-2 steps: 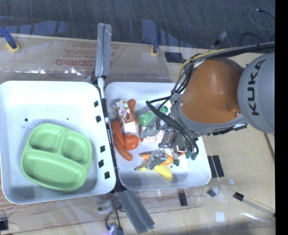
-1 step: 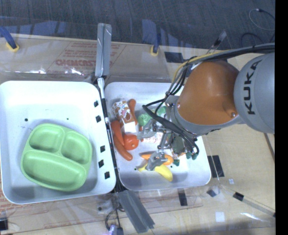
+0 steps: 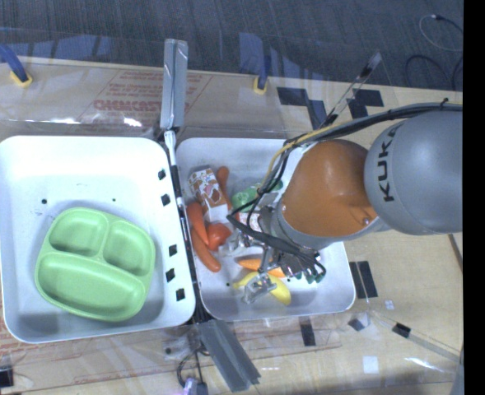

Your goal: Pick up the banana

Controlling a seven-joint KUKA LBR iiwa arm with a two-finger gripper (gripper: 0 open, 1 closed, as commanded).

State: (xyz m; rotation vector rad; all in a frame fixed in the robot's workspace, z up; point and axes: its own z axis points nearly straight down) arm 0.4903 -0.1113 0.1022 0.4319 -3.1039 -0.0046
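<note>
banana [image 3: 277, 293] | right bin [image 3: 334, 296] near wall, under gripper [image 3: 260, 285] | likely light, smooth, curved toy; take mid-body | grip state: cannot tell

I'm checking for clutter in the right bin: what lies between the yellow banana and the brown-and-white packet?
In the camera view, an orange carrot and a red tomato-like piece lie between the yellow banana and the brown-and-white packet.

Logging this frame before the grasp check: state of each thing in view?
Gripper: low in the right bin, over the banana; grasp not discernible.
Banana: lying in right bin, partly hidden.
Carrot: lying flat, right bin.
Green tray: upright in left bin.
</note>
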